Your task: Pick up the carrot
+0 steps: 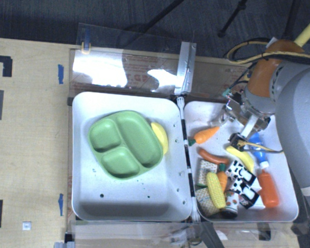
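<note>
The carrot [206,134], orange with a pale tip, lies in the back left part of the right bin [289,210], pointing toward the divider. My gripper [237,122] hangs over the back of that bin, just right of the carrot and a little above it. Its fingers look open and hold nothing. The carrot lies free on the bin floor, apart from the fingers.
Packed in the right bin are a red sausage [213,157], banana [241,156], corn cob [215,190], orange bottle [268,188], blue item [255,141] and black-and-white toy [243,180]. The left bin [86,195] holds a green divided plate [124,142] and a yellow piece [160,137].
</note>
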Robot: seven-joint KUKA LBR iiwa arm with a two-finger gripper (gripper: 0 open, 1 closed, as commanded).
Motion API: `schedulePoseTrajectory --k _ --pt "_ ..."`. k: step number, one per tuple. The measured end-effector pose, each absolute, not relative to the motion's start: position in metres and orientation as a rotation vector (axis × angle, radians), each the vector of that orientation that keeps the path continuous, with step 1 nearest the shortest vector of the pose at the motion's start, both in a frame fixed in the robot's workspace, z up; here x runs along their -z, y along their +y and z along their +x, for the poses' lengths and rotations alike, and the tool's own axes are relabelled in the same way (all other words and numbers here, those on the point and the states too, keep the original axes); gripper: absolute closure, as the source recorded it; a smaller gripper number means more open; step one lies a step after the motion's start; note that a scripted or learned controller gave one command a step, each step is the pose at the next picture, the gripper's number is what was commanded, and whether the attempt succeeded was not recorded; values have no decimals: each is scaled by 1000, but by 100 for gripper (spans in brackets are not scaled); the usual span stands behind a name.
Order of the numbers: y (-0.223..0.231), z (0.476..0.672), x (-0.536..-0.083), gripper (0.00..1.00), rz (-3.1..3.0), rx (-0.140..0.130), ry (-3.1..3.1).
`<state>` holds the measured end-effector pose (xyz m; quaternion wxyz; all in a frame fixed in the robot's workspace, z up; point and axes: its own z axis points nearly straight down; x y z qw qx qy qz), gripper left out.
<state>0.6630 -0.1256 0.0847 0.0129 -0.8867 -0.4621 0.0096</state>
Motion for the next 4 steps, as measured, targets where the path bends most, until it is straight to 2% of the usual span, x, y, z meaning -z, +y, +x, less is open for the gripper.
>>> schedulePoseTrajectory --k 1,2,3,4 --pt "-191 667 -141 0 -2862 -1 -1299" --pt "-121 621 -139 0 -2971 -5 -1009" --pt "-210 643 -216 0 -2965 -1 -1039" --pt "-159 623 -189 0 -2845 -4 -1324"
